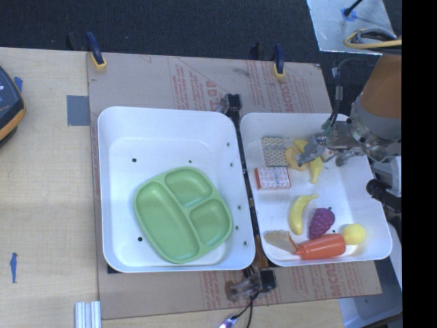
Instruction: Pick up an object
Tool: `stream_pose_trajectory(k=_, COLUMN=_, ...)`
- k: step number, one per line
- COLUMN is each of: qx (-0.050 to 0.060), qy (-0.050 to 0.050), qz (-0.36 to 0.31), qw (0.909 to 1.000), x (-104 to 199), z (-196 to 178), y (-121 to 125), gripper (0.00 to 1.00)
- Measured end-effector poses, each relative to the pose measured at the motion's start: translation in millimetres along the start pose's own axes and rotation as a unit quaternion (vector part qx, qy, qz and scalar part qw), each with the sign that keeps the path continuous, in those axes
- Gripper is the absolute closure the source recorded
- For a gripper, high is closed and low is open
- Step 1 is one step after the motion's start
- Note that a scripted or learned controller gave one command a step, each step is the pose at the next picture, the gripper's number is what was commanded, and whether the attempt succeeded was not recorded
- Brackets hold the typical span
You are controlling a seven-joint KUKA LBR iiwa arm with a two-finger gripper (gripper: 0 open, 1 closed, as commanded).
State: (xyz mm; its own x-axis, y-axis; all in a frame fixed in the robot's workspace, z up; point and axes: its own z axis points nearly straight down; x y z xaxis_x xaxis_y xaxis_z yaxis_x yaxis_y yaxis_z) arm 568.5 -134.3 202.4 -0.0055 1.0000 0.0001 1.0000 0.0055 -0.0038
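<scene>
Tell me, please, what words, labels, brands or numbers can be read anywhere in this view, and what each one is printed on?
Nothing here can be read with confidence.
Brown cardboard sheet under the bins: lines of faint red print run along it, too small and blurred to read.
Small red and white box in the right bin: a speckled pattern, no legible text.
Grey-green packet beside it: patterned, no legible text.
Green divided plate: no markings.

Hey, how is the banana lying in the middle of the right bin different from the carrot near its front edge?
The banana is yellow; the carrot is orange-red. The banana is curved and lies roughly front to back; the carrot is straighter and lies across the bin. The banana is slimmer; the carrot looks thicker. Both lie flat in the right bin, away from the gripper.
</scene>
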Motion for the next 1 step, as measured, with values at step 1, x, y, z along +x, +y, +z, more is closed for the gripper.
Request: stream_pose_trajectory(k=1, qx=0.001, qy=0.000, qz=0.000, qw=1.0000, x=10.4, z=111.5, y=-48.2, gripper=0.00)
